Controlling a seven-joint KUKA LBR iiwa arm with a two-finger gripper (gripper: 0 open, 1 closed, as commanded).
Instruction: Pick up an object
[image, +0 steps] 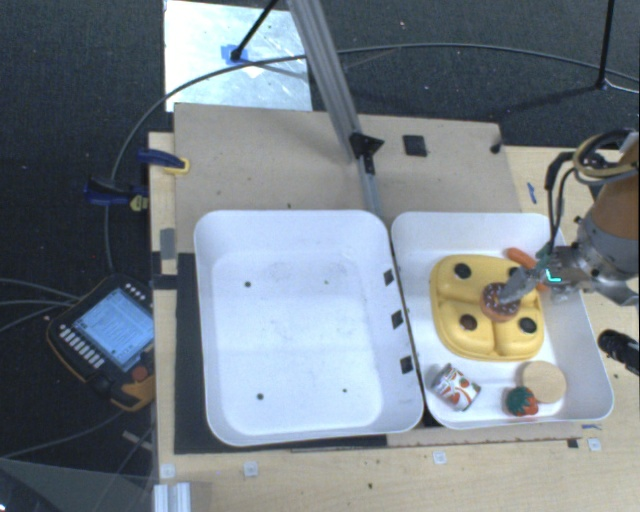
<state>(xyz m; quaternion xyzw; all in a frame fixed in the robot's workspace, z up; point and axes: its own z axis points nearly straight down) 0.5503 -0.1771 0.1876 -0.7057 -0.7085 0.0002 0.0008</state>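
From the overhead camera, the pincer (503, 293) is down in the right bin (596, 375), its tip over a small brown ringed piece (494, 299) sitting on the yellow holed block (485, 305). Whether it is spread or pinching I cannot tell. An orange piece (520, 257) lies just behind it. Toward the bin's front sit a round tan disc (545, 378), a green-and-red piece (519, 402) and a small can (455, 387). The left bin (300, 330) lies well off to its far side, likely the drop spot.

In right bin (600, 385): block (486, 305) behind; can (456, 387), ball (519, 402), disc (545, 378) in front. Left bin (215, 300) beside.
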